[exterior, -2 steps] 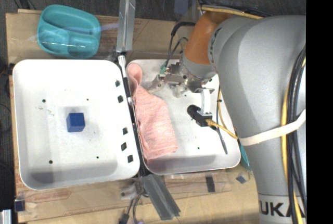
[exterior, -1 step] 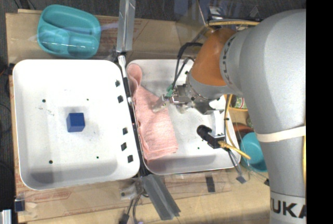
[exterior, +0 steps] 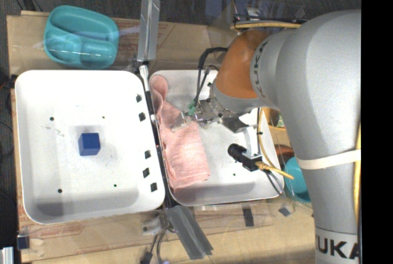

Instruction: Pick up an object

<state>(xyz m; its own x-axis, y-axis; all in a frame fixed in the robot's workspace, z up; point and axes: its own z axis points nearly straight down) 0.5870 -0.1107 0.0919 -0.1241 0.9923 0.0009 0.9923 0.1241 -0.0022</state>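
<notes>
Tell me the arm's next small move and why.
Probably lower the end effector a little onto the pink cloth and grip it: it hovers at the cloth's upper edge in the right bin, whereas the blue cube sits far off in the left bin.

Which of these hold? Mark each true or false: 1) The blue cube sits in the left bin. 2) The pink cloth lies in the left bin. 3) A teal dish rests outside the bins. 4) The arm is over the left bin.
1) True: the blue cube sits in the left bin.
2) False: the pink cloth lies in the right bin, along its left wall.
3) True: the teal dish rests on the bench above the left bin.
4) False: the arm reaches over the right bin, its gripper at the cloth's upper part.
</notes>
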